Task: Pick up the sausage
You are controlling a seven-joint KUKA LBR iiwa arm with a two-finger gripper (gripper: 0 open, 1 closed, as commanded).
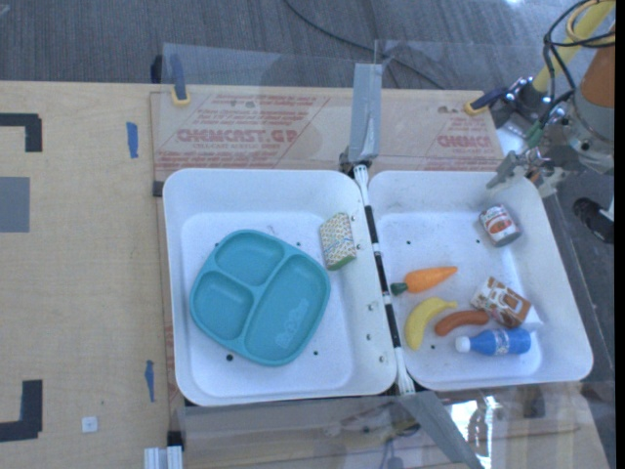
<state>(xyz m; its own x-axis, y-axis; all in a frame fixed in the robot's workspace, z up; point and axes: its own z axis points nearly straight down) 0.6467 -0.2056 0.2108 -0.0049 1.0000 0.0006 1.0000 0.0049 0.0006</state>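
Nothing of the pick is done yet, as far as I can judge. The sausage lies flat near the front of the right bin, wedged in a small cluster: the banana is just beside it on one side, the small snack packet touches or nearly touches its far end, and the blue-capped bottle lies just in front of it. The carrot sits a little further back, and a small can rests toward the bin's far corner.

My hand hangs at the far right corner of that bin, up by the rim, well apart from the sausage. I cannot tell how far it is parted at this size and angle, and I see nothing gripped in it.

The left bin carries a teal divided plate and a sponge.

Left to do, by my reckoning: travel forward across the bin, come down over the sausage amid its neighbours, close on it and lift.
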